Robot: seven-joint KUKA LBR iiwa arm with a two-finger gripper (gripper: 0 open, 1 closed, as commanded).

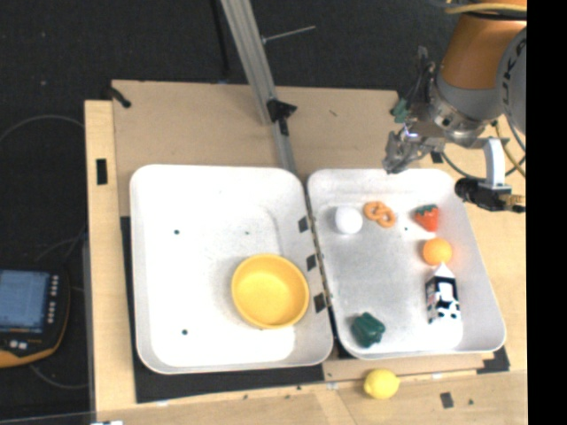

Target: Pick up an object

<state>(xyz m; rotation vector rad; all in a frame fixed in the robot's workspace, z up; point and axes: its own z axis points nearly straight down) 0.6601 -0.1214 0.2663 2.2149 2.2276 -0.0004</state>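
The arm enters from the right, its orange band at the far right of the view. The gripper [400, 159] is positioned above the far rim of the right bin [483, 312], near that bin's far-left portion. Whether it is apart or together cannot be determined; nothing is visible between its tips.

Contents of the right bin:
- A white ball [347, 220] lies in the far-left area.
- An orange pretzel-shaped piece [381, 213] lies just right of the ball.
- A red strawberry-like item [427, 218] lies further right, near the far-right corner.
- An orange ball [436, 251] sits just nearer than the red item.
- A black-and-white carton [442, 298] lies near the right wall, nearer than the orange ball.
- A dark green object [367, 328] rests in the near-left corner.

The left bin [168, 202] contains a yellow bowl [269, 291], upright, in its near-right area.

A yellow lemon-like object [380, 383] lies on the surface [177, 113], outside the bins, just beyond the near rim of the right bin.
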